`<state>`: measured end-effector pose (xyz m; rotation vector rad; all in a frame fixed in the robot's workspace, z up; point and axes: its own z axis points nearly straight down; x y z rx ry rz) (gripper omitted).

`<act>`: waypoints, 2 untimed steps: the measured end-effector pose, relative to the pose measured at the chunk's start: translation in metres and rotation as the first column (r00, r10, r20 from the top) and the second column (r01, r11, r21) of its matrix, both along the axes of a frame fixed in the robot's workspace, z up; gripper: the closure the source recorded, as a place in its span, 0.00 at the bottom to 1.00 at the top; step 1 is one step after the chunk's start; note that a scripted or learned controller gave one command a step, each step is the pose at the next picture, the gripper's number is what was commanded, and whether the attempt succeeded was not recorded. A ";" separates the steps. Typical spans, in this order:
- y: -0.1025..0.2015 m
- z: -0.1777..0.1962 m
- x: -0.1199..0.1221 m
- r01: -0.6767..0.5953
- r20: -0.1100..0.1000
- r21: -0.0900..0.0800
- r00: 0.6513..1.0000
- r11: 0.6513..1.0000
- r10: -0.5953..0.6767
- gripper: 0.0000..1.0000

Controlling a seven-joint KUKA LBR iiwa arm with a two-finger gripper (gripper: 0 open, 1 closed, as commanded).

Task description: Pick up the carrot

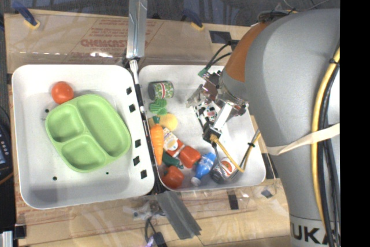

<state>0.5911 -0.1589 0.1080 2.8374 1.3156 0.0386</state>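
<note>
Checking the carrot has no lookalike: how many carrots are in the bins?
1. The carrot lies in the right bin, along its left wall, just below a yellow toy. The pile beside it may hide more.

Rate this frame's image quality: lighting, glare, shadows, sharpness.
Camera view: even, soft lighting; mild glare on the clear sheet behind the bins; soft shadow in the left bin near its front wall; carrot reasonably sharp; gripper area cluttered and hard to resolve; the arm looms large and blocks the right bin's edge.
</note>
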 end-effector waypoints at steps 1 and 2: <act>-0.042 0.000 0.039 0.220 -0.002 0.005 0.975 0.975 -0.220 0.00; -0.028 0.030 0.053 0.477 -0.031 0.003 0.879 0.879 -0.476 0.00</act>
